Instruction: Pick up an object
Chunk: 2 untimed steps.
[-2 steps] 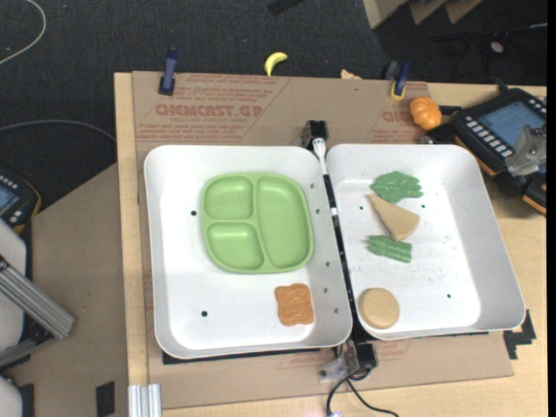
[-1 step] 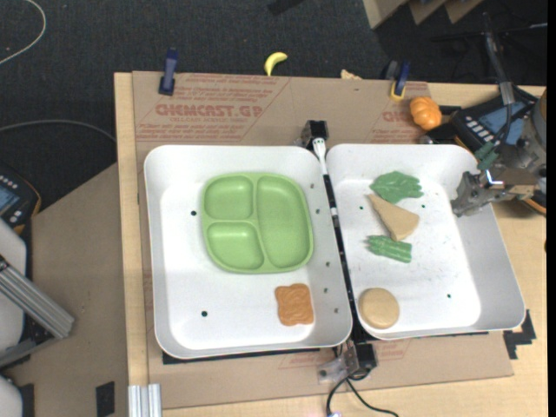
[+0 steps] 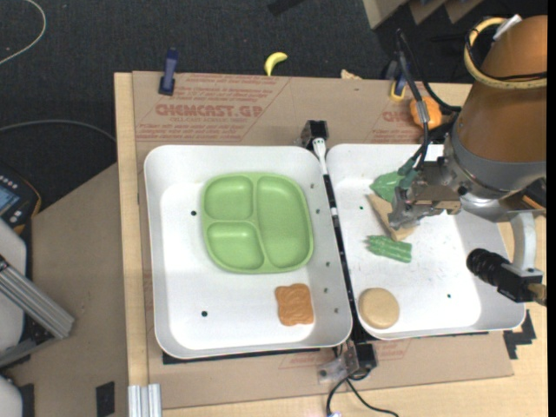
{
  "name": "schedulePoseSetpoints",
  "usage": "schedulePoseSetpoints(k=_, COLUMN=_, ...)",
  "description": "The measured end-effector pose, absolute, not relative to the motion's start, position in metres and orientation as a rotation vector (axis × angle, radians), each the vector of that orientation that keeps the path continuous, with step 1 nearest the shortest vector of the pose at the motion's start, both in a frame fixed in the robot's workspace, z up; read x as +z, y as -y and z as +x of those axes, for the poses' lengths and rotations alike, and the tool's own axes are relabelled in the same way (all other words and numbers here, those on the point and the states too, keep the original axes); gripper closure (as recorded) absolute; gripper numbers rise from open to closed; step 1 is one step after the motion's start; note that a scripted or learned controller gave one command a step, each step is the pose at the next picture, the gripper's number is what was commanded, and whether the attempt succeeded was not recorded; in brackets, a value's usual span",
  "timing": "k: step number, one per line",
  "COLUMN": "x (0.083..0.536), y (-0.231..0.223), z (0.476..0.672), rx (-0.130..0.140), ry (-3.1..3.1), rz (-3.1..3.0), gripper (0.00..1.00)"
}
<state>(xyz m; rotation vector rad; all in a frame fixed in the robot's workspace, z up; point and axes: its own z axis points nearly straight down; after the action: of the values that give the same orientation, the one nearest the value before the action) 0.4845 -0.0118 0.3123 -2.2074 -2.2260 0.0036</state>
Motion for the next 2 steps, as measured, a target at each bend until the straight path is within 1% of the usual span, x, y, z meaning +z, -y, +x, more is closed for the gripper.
schedulePoseSetpoints(k=1, x=0.375, y=-0.039, z=0.480, rx=-0.011, ry=2.232, rz=-2.217, gripper=1.00)
schedulePoseSetpoints(k=2, x=0.404, y=-0.127, z=0.479, rx=-0.009, ry=2.234, rz=-2.210, gripper=1.00)
